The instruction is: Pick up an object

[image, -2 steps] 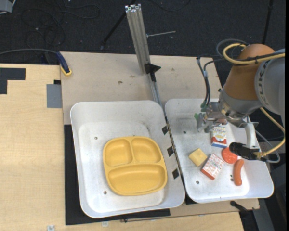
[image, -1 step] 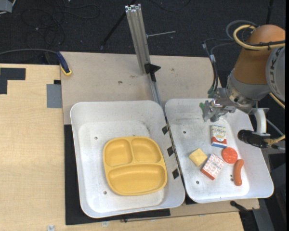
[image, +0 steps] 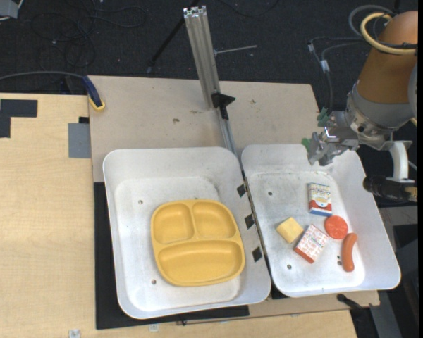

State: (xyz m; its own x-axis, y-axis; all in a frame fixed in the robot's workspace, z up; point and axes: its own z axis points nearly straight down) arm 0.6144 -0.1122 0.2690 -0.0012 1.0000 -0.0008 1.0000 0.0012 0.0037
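The right bin holds a small white carton with red and blue print, a red round piece, an orange-red sausage, a yellow cheese wedge and a red-and-white patterned box. My gripper hangs over the bin's far right rim, well above and behind the carton. Nothing shows between its fingers.
A yellow three-compartment tray lies in the left bin. An upright aluminium post stands behind the bins, near their shared edge. A wooden board lies to the left of the bins.
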